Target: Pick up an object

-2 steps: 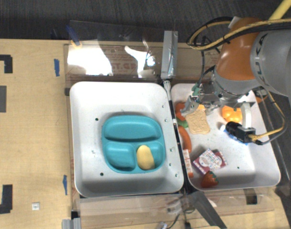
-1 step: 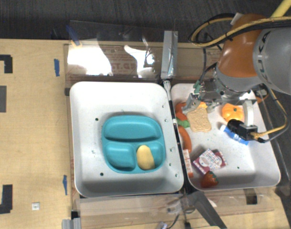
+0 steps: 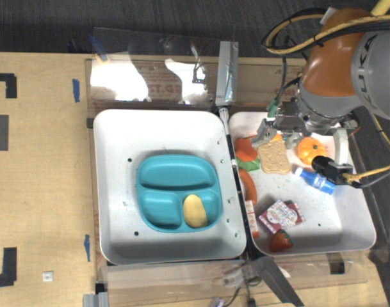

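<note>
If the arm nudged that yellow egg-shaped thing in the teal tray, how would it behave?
The smooth yellow egg-shaped object looks rounded all over, so it would probably roll instead of sliding. It sits in one compartment of the teal divided tray, whose raised walls would likely stop it. Its glossy curve may also slip from a pinch.

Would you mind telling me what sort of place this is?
Probably a robotics lab's grasping bench: two shallow white bins, toy food such as a yellow lemon in a teal divided tray, and a cabled grey-and-orange arm.
</note>
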Motion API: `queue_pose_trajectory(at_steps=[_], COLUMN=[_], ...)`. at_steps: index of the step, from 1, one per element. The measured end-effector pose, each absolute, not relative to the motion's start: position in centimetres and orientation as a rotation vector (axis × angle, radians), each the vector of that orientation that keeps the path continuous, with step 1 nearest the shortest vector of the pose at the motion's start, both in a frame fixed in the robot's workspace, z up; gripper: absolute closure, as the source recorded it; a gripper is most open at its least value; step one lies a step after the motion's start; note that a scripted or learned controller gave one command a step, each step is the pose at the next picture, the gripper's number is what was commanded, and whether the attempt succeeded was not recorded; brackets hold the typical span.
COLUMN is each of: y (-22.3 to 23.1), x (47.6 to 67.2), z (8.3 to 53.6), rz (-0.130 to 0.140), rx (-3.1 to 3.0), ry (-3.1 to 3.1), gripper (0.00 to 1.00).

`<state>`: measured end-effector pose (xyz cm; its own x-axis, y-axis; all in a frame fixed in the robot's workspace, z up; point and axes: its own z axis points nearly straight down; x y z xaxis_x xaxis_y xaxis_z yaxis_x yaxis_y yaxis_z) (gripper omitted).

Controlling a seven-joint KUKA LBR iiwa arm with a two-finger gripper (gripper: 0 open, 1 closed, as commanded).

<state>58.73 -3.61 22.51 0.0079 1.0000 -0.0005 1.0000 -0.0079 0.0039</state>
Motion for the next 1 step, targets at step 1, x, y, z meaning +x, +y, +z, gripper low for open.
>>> queue_pose_trajectory(at_steps=[1], y=[-2.00], x=[62.02], z=[20.19], rz=[0.000], rx=[2.116], ry=[2.321], gripper=[1.00])
